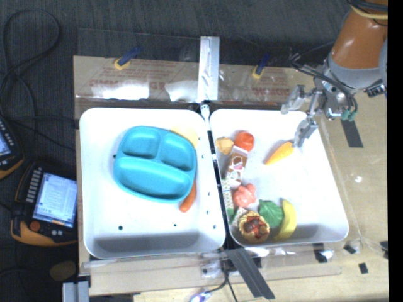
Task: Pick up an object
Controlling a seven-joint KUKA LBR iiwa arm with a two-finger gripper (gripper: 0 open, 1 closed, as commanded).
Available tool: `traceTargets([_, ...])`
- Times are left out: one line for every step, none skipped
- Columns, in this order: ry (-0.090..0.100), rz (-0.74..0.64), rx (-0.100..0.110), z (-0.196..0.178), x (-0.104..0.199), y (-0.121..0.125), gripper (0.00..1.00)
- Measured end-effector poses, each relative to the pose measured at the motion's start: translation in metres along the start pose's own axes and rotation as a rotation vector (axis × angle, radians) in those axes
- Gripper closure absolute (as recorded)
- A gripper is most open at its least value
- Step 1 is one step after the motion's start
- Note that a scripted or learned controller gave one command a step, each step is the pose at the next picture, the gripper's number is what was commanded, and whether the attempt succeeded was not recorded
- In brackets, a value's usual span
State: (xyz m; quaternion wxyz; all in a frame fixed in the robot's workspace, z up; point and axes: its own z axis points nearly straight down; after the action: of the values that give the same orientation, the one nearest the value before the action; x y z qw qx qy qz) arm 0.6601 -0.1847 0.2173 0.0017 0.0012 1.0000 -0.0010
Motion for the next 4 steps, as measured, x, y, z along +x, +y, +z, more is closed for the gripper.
traceTargets([0.0,0.0,0.0,0.0,0.0,0.0,0.0])
traceTargets([0.0,0.411,0.0,0.122,0.048,-0.025,0.0])
traceTargets([0.001,0.704,0.002,0.113,0.007,-0.032,0.0])
traceTargets([-0.008,0.629,-0.002,0.127,0.035,0.052,0.0])
